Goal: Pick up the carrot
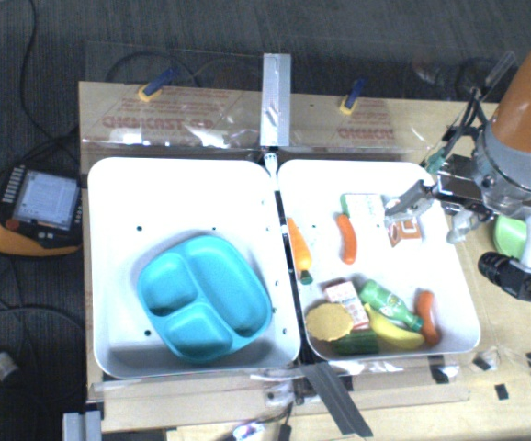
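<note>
The carrot [299,248] is orange with a green end and lies along the left wall of the right bin [458,274], beside the divider. My gripper [405,200] hangs over the upper right part of that bin, above a small brown and white packet [404,231]. It is well to the right of the carrot and apart from it. Nothing shows in its grasp.
A red-orange piece with a green tip [347,237] and a white card [363,207] lie between the gripper and the carrot. Toy foods crowd the right bin's front: round cracker [328,320], green bottle [387,301], banana [396,334], sausage [426,314]. The left bin holds a blue divided plate [206,297].
</note>
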{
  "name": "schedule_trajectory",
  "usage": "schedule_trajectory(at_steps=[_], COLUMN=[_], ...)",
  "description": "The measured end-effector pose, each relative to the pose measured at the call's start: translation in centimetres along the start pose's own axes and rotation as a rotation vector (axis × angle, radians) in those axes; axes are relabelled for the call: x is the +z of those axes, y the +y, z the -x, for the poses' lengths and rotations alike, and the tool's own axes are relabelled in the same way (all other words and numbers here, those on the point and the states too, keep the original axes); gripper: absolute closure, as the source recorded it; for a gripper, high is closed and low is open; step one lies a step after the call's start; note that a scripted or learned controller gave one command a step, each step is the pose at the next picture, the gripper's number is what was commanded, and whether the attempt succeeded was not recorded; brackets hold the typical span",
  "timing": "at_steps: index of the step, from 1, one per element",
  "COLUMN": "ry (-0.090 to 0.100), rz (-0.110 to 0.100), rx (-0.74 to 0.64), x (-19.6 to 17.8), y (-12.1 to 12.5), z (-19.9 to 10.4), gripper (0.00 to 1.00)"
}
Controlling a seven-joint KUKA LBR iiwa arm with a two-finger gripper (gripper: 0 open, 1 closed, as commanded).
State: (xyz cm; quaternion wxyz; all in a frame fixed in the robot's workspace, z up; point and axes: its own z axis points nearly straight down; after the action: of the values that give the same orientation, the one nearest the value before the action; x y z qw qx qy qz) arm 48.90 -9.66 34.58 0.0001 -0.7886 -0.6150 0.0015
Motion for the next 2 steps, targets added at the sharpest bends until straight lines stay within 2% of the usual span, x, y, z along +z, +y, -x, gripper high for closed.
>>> schedule_trajectory(at_steps=[1,2], ry=[0.001,-0.002], rz=[-0.002,0.0], rx=[-0.05,0.203], x=[9.4,4.1], y=[-1.2,7.5], z=[-2.8,-2.8], gripper=[0.0,0.0])
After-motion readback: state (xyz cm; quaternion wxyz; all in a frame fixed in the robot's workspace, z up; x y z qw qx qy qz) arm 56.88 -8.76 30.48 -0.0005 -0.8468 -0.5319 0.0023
